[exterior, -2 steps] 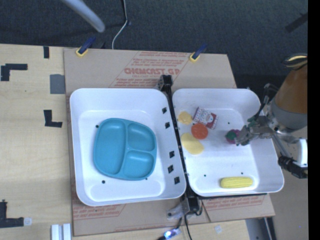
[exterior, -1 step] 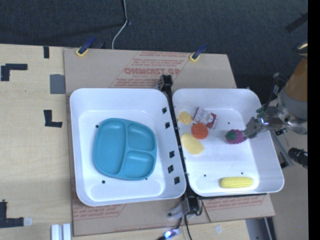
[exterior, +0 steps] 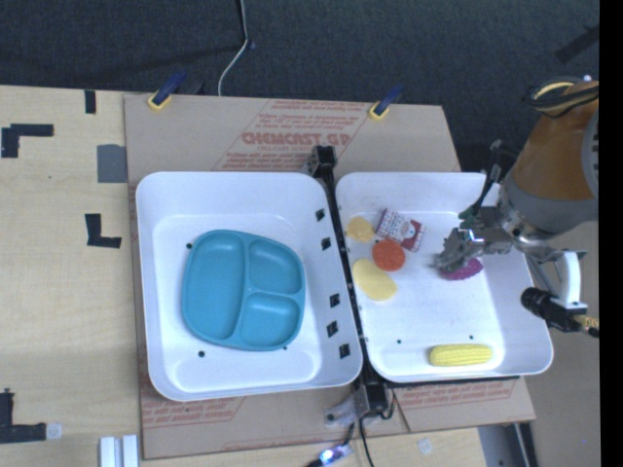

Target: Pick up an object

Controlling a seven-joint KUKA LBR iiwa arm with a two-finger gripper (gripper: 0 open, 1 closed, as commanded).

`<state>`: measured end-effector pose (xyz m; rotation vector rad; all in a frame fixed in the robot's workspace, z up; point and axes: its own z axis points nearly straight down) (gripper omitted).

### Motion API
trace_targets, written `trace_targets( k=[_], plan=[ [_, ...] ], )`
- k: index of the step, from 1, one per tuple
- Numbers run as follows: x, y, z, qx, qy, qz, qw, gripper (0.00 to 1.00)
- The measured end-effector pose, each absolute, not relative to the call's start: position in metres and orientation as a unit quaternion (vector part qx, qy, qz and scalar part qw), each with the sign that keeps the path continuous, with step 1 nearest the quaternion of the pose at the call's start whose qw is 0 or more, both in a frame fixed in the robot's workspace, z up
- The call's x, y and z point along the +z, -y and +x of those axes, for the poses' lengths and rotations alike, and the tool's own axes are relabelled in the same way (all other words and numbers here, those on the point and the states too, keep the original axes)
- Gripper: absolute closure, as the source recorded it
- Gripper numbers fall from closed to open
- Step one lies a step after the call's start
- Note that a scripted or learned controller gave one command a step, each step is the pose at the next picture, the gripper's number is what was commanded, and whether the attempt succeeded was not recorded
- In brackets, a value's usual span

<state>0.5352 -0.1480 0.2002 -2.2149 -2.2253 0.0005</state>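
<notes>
Toward the right bin's [exterior: 506, 343] far right side, the gripper [exterior: 454, 255] is lowered onto a purple object [exterior: 465, 269]; whether it is spread or pinching cannot be told. Bare white floor is left between that object and the corn cob [exterior: 460, 356] near the front rim. A packet [exterior: 398, 228], an orange piece [exterior: 389, 256] and two yellow pieces [exterior: 374, 280] are clustered by the dividing edge. A blue plate [exterior: 243, 289] is seated in the left bin [exterior: 156, 261].

Bins [exterior: 156, 290]: smooth white plastic, slight sheen. Tray [exterior: 243, 290]: matt blue plastic. Bench [exterior: 58, 290]: pale wood. Board [exterior: 282, 134] under bins: brown cardboard, printed. Corn [exterior: 460, 356]: yellow, bumpy. Gripper [exterior: 454, 254]: grey metal.
</notes>
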Motion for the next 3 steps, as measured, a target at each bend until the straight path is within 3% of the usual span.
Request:
trace_targets(
  k=[2,3],
  plan=[
    [0.189,0.038,0.554,0.0001,0.709,-0.705,0.001,1.00],
    [0.205,-0.005,0.563,-0.0002,0.709,-0.705,0.001,1.00]
  ],
)
